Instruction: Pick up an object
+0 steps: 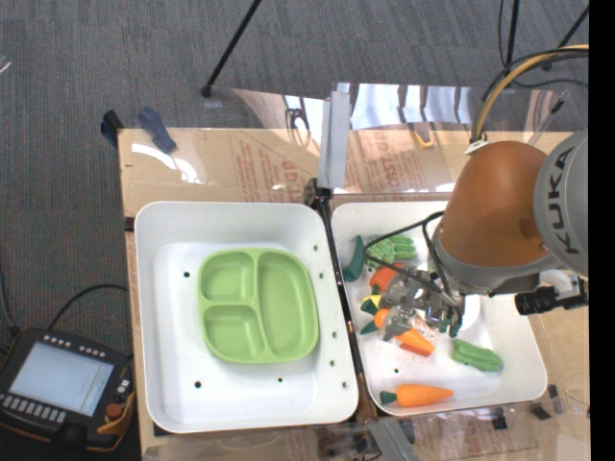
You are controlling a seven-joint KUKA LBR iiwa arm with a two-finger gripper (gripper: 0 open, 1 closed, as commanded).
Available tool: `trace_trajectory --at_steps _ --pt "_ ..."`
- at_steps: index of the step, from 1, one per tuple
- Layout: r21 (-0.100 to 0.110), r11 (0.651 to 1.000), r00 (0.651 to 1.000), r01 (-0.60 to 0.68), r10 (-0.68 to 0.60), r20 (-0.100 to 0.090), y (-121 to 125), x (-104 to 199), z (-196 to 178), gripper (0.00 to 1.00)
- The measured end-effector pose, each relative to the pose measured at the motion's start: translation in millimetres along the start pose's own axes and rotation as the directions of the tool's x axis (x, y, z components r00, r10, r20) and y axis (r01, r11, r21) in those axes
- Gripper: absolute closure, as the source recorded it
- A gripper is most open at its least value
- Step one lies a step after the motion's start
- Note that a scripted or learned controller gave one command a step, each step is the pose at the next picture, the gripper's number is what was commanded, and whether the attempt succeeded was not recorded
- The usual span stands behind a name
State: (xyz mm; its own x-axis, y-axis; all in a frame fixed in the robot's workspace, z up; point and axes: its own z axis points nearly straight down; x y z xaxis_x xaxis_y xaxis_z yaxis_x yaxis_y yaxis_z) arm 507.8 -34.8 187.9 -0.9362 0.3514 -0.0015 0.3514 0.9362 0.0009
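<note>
Toy vegetables (423, 395) in right bin (524, 377)

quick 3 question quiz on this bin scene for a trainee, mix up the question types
1. True or false: the green divided plate lies in the left bin.
2. Which item lies closest to the front rim of the right bin? A) whole carrot B) green glove-like toy C) dark green pod
3. Fill in: the gripper hangs over the ___ bin, above a cluster of toy vegetables.

Key: 1 true; 2 A; 3 right.
</note>
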Motion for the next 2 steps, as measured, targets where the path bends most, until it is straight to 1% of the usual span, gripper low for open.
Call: trace_trajectory --at_steps 1,2 --pt "0.001 0.974 0.974 -0.225 0.225 -0.001 73 11 -56 1.00" --pt "0.003 0.992 0.992 -0.130 0.130 -0.004 107 -1 -42 1.00"
